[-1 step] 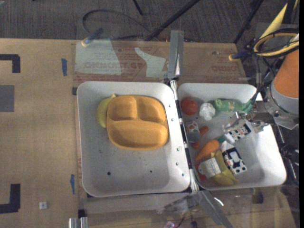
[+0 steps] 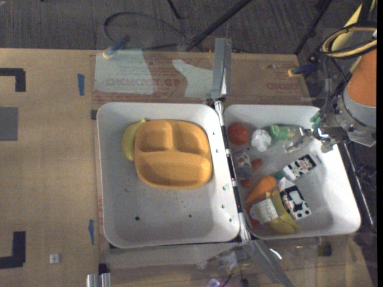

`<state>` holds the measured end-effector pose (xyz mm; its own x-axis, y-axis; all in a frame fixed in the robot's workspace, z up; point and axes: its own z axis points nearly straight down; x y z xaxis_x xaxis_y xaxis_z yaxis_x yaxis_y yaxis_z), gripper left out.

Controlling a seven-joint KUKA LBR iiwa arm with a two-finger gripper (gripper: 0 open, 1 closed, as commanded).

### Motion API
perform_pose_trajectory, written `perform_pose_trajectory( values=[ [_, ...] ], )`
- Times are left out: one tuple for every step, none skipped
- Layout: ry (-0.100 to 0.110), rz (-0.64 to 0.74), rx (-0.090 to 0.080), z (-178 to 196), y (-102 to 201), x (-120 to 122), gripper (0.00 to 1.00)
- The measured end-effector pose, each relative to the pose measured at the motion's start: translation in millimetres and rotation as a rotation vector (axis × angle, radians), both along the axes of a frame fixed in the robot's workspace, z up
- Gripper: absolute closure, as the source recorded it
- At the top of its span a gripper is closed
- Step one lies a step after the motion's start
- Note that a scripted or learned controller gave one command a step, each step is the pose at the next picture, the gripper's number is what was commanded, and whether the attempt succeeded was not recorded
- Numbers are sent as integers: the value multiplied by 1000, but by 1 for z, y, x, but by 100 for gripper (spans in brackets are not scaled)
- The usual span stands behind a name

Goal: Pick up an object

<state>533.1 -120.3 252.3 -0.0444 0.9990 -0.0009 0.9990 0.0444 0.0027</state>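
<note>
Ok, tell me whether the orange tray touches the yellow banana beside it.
Touching: the camera view shows the orange tray overlapping the yellow banana, no gap between.

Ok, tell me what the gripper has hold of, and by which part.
Cannot be told. The gripper sits over the right bin's far edge, near a green toy, with nothing visibly in it.

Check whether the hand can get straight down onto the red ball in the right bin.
Probably yes. The red ball lies uncovered near the right bin's left wall, with only the white toy beside it; the hand hovers nearby.
</note>
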Motion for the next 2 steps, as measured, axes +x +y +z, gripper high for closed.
perform_pose_trajectory(
  values=[
    [4,36,2,-102,-13,25,0],
    [-23,125,-9,-140,-26,26,0]
  ],
)
